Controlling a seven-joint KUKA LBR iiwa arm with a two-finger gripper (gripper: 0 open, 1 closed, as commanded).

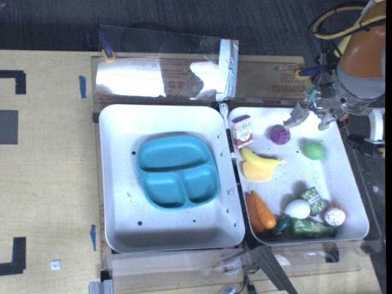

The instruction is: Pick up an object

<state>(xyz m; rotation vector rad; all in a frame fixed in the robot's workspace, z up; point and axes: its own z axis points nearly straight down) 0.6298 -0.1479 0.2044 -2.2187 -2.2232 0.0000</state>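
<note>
My gripper (pixel 311 119) hangs over the far edge of the right bin (pixel 353 185), its two fingers (pixel 297 116) spread apart with nothing between them. It is open. A purple grape bunch (pixel 280 134) lies just below and left of the fingers. A green lime (pixel 314 150) sits below the gripper. A yellow banana (pixel 260 164) and a small red-and-white carton (pixel 243 131) lie near the bin's left wall. At the near end are an orange carrot (pixel 261 212), a white egg (pixel 298 210), a green bottle (pixel 308 228), a green-and-white packet (pixel 314 198) and a round red-and-white can (pixel 335 216).
The left bin (pixel 116 164) holds a blue divided plate (pixel 177 169). A clear plastic sheet (pixel 162 72) lies behind the bins. Yellow cables (pixel 334 23) loop beside the orange wrist band (pixel 366 57) at the top right.
</note>
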